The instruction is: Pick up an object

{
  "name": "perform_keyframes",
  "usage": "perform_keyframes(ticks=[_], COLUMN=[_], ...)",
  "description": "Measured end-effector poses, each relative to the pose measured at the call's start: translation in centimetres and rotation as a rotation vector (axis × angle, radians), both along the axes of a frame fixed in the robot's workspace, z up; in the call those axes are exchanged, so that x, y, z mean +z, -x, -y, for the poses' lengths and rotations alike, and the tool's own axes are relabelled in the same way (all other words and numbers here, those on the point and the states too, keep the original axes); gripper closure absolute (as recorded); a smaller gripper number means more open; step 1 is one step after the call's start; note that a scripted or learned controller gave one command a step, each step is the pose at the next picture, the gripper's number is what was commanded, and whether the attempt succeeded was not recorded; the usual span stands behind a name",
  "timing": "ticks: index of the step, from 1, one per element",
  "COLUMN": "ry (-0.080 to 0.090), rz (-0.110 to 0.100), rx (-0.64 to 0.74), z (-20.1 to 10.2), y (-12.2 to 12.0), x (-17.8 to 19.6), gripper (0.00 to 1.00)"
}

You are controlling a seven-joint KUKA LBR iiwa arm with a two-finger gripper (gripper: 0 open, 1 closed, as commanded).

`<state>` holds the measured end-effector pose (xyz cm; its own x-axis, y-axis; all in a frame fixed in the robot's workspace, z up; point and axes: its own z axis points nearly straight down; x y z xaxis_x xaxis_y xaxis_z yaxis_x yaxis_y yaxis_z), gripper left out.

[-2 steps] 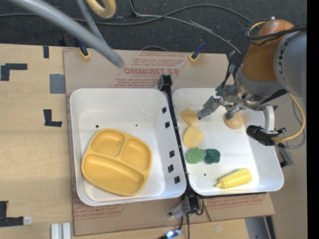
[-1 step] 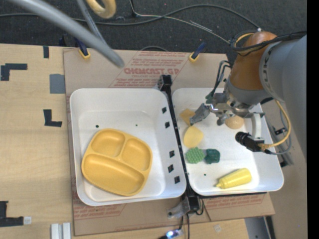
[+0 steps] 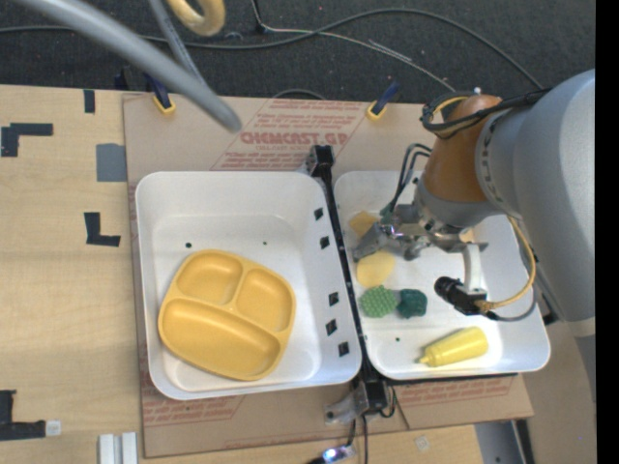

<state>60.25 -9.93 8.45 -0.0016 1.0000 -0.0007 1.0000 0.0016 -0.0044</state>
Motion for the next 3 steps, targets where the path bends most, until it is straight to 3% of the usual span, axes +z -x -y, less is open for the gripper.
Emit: perform_keyframes(ticks=[1,2,3], ry=[0.000,0.001,-0.001], rz=[0.004,0.005,0.007], rx=[0.000,0.001,0.000], z=[0.0,-0.1,-0.3], y=[0.0,-0.1,-0.8], x=[0.1,1.1,5.5], gripper=[0.00,1.00,1.00])
